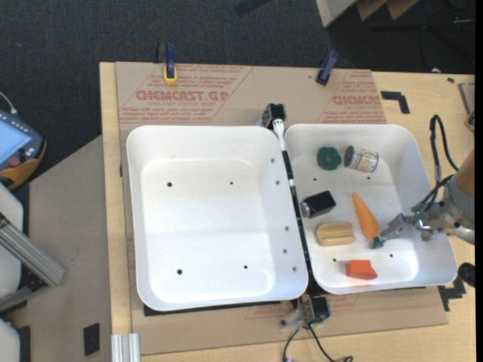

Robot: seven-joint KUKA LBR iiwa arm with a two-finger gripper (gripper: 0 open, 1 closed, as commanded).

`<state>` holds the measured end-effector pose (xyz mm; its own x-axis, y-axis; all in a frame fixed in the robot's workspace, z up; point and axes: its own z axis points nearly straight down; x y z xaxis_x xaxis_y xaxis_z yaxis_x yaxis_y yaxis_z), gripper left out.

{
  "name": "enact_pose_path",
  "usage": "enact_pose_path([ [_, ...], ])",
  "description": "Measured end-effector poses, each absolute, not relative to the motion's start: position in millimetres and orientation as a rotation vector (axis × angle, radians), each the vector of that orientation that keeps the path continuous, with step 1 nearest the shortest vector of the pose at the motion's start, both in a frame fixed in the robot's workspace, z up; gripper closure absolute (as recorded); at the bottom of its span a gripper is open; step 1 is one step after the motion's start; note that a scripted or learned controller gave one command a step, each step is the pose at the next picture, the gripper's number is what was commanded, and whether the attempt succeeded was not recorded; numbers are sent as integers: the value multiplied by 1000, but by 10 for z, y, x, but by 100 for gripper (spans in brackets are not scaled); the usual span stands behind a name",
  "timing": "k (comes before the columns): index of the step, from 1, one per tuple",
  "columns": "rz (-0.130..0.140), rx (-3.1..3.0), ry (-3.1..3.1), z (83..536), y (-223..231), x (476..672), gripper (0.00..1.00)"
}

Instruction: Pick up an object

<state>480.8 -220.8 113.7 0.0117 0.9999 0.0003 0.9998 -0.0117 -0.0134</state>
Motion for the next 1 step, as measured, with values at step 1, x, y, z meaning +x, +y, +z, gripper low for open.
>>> enact_pose_path([
  [1,-6,-2230,-2230,2247,-2230,4808,0],
])
